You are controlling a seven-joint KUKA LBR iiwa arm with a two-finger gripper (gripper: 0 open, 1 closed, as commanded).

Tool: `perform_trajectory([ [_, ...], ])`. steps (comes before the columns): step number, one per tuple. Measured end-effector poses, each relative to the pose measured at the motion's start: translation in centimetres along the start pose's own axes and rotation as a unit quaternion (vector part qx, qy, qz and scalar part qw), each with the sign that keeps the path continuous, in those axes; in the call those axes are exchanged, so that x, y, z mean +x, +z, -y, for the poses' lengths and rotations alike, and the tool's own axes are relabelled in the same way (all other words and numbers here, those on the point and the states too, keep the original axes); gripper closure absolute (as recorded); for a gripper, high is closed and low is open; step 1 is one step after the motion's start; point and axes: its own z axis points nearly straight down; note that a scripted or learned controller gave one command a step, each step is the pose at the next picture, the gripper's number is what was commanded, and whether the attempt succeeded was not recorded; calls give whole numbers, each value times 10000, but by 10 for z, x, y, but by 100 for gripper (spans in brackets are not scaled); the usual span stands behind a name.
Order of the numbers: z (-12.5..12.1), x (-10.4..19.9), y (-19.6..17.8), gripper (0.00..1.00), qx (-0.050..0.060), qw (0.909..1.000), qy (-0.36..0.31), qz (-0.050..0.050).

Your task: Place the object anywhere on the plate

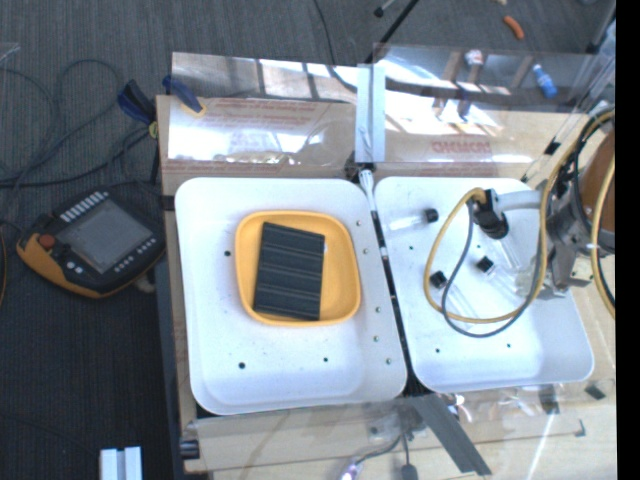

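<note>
The jaws I cannot tell; the black ridged block (290,269) is lying on the yellow plate (345,288), looking stiff, light, graspable across its long edges.

A dark ribbed block (290,270) covers most of the yellow plate (345,286), leaving its rim bare. A looping yellow cable (440,258) crosses the right bin (500,363).

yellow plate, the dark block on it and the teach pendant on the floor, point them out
yellow plate (344,286), camera view, bare right rim
dark block (290,270), camera view, middle of its ribbed top face
teach pendant (104,238), camera view, centre of its grey screen
</note>
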Motion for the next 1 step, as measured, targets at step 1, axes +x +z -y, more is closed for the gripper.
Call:
perform_trajectory([
  [1,0,0,0,0,1,10000,0,0],
])
